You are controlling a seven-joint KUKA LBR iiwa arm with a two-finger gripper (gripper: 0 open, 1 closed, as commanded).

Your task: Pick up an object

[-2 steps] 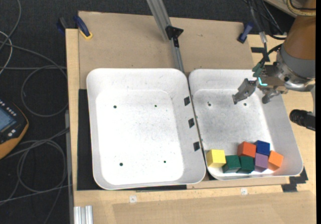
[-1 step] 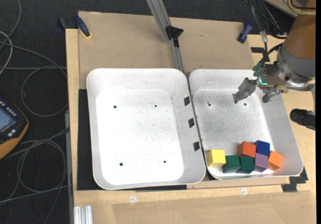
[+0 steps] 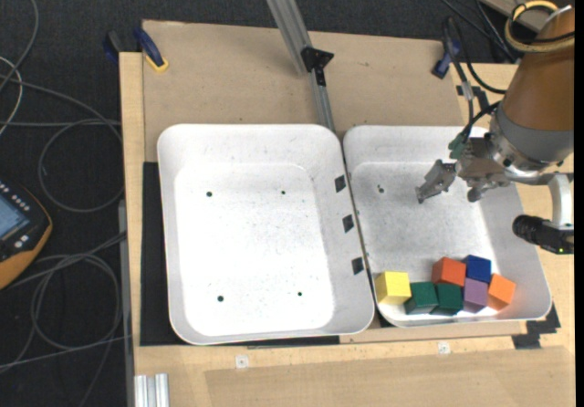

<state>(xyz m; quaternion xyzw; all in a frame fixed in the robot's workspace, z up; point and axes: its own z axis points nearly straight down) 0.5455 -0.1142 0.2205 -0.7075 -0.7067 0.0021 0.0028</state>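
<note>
Several coloured blocks are clustered along the near edge of the right bin (image 3: pixel 411 136): a yellow block (image 3: pixel 394 286), a dark green block (image 3: pixel 422 297), a green block (image 3: pixel 448 297), a red-orange block (image 3: pixel 449 270), a blue block (image 3: pixel 477 266), a purple block (image 3: pixel 476 290) and an orange block (image 3: pixel 501 287). My gripper (image 3: pixel 454 186) hangs over the far half of the right bin, well behind the blocks. It is open, with nothing between its fingers.
The left bin (image 3: pixel 173 213) sits beside the right one, with a divider edge and black clips (image 3: pixel 348 223) between them. A slanted metal pole (image 3: pixel 290 22) rises behind the bins. Blue clamps (image 3: pixel 151 49) hold the board's far corners.
</note>
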